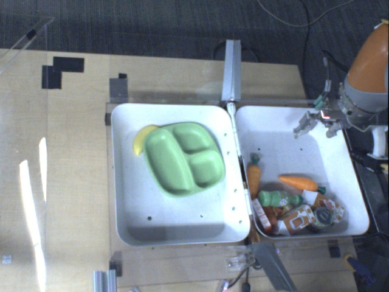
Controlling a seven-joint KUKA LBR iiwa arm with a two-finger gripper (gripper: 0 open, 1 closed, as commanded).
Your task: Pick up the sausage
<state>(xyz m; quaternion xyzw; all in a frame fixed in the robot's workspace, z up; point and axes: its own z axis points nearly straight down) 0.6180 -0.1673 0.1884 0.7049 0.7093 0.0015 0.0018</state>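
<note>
Bench (61, 224) front edge is sitting nearest the cam, w/ two white bins on it. Left bin (182, 239) is carrying a green divided tray (182, 157) that's lying over a yellow thing (141, 140). Right bin (285, 157) is holding the clutter, all crowding its near end.

Arm (371, 66) is reaching in from the right. The gripper (316, 125) is hanging over the right bin's far corner w/ fingers spread and nothing between them, well apart from the pile.

Sausage (260, 213): probably the reddish-brown piece lying along the right bin's left wall, near front corner. That's a guess, since it's small and partly tucked under the neighbours. It's just beside a green bottle (276, 198) and an orange packet (298, 219). One carrot (253, 178) is lying just behind it, another carrot (299, 182) further right.

Doing the step well:
- Bring the gripper over that corner first, then go down.
- Turn the fingers to close across the sausage's short axis.
- The wall is crowding one side, so one finger is needing the gap by the bottle.
- Risk: pinching bottle or packet instead.

Writing: the packet and bottle are showing print, but it's too small to read.
</note>
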